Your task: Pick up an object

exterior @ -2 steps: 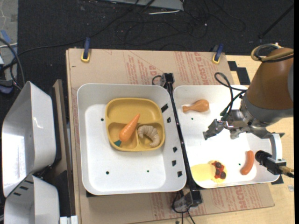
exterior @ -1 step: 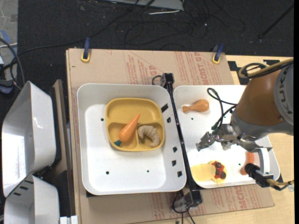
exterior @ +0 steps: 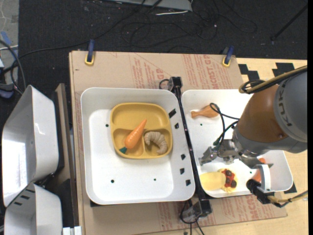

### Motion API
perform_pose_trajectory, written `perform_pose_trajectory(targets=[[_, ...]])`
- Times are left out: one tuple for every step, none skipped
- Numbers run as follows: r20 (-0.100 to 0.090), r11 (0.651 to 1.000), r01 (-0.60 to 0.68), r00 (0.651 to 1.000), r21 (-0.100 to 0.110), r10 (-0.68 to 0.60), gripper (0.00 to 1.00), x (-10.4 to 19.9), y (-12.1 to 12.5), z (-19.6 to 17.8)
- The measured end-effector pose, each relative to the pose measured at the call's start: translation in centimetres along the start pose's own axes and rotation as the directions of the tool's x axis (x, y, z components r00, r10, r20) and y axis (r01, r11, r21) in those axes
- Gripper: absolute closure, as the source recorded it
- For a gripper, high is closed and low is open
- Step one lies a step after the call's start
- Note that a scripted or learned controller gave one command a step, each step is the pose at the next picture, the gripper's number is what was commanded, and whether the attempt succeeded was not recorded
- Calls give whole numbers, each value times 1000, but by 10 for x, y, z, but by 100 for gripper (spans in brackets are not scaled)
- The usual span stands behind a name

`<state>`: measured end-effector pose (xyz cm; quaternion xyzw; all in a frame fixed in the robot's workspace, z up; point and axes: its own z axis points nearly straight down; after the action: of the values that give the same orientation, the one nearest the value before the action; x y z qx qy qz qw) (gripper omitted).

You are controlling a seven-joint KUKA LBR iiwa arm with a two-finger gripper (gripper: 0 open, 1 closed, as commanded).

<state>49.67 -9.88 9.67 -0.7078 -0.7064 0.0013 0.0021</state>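
Pincer (exterior: 211, 154) is hovering low in the right bin (exterior: 281, 182), can't tell its state. Nearest target, the yellow-and-red toy (exterior: 218, 180), is lying at the bin's near edge. Suggest centring over it, then descending straight.

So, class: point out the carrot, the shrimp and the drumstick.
carrot (exterior: 135, 134): camera view, middle of its orange body
shrimp (exterior: 156, 141): camera view, its curled back
drumstick (exterior: 205, 113): camera view, its meaty end
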Motion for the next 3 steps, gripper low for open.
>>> perform_pose_trajectory(targets=[[0,1000,-2,1000,-3,2,100,0,1,-13],[2,1000,5,1000,-9,-5,100,7,-1,-64],[2,1000,7,1000,-11,-7,100,15,-1,-124]])
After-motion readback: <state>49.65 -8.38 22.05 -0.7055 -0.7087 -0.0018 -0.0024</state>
